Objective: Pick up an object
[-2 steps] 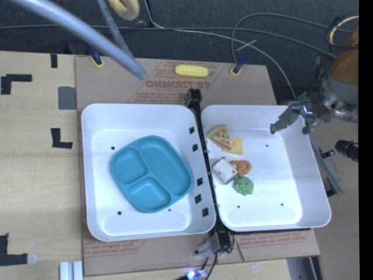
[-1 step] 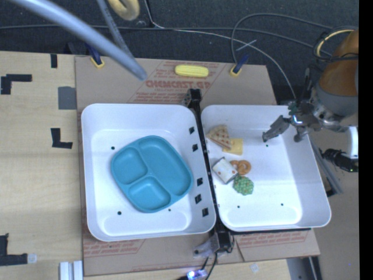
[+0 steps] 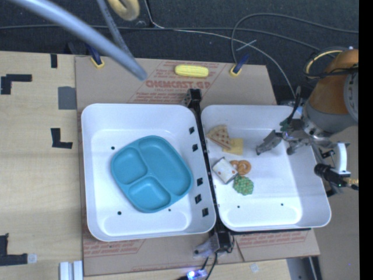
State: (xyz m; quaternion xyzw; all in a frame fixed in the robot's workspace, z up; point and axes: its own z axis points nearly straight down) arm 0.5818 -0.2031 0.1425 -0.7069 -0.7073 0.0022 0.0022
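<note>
Broccoli floret (image 3: 243, 185): green, knobbly, in right bin (image 3: 309, 212), beside left bin (image 3: 93, 156) on cardboard-covered table (image 3: 256, 80). Jaws (image 3: 278, 143) spread apart, holding nothing.

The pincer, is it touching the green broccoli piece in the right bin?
Apart. The camera view shows the pincer above bare white floor of the right bin, with a clear gap to the broccoli piece.
</note>
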